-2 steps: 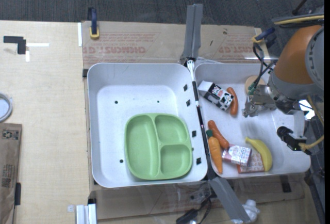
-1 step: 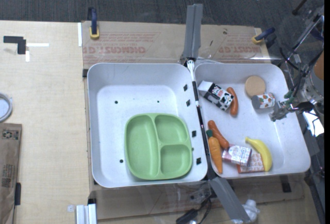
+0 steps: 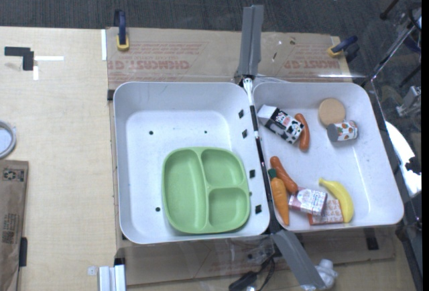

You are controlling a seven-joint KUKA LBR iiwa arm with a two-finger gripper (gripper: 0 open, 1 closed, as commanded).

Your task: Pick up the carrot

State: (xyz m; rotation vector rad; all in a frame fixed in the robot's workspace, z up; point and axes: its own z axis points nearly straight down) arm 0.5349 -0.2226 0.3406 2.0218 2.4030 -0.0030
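The carrot [image 3: 279,201] is orange with a small green top. It lies lengthwise against the left wall of the right bin [image 3: 375,149], near that bin's front corner. A reddish sausage [image 3: 284,175] lies slanted just above it and touches its top end. A pink-and-white snack box [image 3: 308,201] rests against the carrot's right side.
The right bin also holds a black-and-white carton [image 3: 281,124], an orange-red sausage [image 3: 303,133], a round tan biscuit [image 3: 331,110], a strawberry carton [image 3: 342,131], a banana [image 3: 338,196] and a red packet [image 3: 328,214]. A green divided plate [image 3: 206,189] sits in the left bin [image 3: 134,149].
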